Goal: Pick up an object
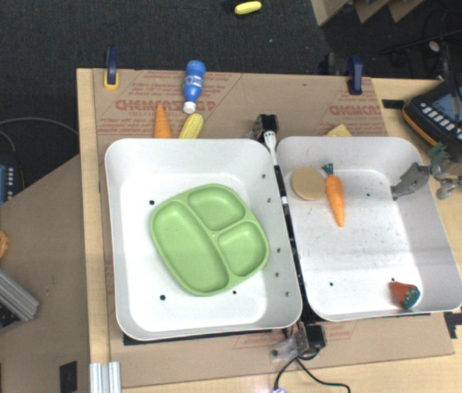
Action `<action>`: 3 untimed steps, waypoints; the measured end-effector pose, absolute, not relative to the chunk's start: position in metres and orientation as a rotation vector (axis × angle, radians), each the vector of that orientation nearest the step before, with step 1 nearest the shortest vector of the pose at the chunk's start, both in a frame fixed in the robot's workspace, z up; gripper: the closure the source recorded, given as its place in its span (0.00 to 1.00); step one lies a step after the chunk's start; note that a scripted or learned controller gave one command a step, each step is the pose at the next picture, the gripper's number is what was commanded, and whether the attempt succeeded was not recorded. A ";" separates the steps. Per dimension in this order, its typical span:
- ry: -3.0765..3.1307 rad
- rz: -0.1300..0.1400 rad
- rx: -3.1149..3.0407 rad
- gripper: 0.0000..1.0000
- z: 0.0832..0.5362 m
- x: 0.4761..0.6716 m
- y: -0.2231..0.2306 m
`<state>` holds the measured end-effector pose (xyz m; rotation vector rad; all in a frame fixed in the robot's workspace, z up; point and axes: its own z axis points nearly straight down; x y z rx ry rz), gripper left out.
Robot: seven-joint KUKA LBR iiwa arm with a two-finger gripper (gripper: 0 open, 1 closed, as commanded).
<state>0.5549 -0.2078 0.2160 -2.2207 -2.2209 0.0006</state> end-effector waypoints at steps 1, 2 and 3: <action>-2.225 -0.001 -2.208 0.00 0.079 0.607 -0.147; -2.225 -0.002 -2.221 1.00 0.095 0.606 -0.152; -2.233 -0.013 -2.212 1.00 0.191 0.570 -0.054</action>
